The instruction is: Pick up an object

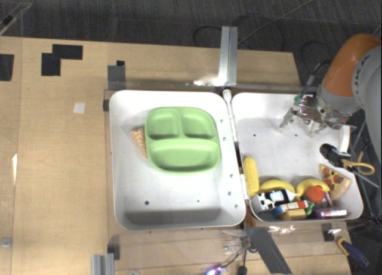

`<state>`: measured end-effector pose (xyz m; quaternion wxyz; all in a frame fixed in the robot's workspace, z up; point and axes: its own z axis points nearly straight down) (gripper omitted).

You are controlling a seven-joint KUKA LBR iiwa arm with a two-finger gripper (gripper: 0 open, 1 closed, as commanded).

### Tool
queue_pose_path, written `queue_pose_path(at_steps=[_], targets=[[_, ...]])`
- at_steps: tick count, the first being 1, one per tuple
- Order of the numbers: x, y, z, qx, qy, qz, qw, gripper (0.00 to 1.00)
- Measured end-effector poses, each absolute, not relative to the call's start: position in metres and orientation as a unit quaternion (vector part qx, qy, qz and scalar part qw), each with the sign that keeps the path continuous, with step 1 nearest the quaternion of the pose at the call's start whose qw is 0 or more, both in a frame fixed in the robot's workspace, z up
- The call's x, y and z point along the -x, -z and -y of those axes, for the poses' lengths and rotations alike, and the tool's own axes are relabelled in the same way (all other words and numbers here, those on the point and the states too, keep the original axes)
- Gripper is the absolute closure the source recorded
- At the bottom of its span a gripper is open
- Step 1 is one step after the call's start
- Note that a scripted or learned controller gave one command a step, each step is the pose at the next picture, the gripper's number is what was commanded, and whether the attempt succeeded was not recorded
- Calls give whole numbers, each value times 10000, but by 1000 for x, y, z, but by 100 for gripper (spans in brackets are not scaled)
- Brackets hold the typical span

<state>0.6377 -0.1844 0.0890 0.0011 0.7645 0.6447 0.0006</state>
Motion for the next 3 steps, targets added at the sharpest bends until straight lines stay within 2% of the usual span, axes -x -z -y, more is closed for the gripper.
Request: queue_pose_path(at_steps=[1, 2, 3], targets=[[-564, -91, 164, -7632, -42, -6461, 38, 0], [-492, -92, 176, -7657, -54, -6432, 66, 0], [-488, -130, 133, -7348, -22, -6783, 22, 0]])
